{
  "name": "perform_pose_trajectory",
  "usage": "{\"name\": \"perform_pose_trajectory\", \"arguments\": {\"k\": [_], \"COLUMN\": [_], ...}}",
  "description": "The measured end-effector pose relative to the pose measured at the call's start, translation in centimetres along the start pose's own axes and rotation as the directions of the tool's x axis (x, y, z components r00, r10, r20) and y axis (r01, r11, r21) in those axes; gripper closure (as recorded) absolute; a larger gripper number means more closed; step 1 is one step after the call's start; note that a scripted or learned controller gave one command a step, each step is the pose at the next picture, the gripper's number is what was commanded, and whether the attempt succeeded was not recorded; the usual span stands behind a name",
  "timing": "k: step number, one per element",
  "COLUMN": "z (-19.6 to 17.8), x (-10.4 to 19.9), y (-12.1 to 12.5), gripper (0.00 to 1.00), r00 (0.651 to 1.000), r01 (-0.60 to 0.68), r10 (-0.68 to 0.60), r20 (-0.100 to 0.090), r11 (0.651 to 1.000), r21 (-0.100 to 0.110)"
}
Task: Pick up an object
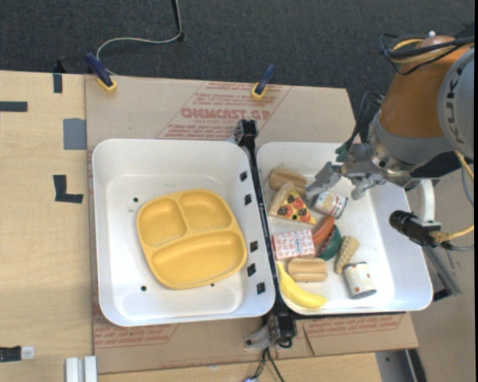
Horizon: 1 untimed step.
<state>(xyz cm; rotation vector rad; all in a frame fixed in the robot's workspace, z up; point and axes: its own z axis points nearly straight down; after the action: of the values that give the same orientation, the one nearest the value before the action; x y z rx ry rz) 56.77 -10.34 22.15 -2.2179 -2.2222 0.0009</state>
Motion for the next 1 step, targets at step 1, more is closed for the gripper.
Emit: {"name": "perform_pose_trajectory", "arguments": {"k": [1], "z": [10.91], "x": [-0.88], "y": [4.01], "gripper": [0.00], "r00": [1.000], "r01": [0.000], "r10": [0.001], "r20": [0.010], "r11": [1.000], "r21": [-0.030]}}
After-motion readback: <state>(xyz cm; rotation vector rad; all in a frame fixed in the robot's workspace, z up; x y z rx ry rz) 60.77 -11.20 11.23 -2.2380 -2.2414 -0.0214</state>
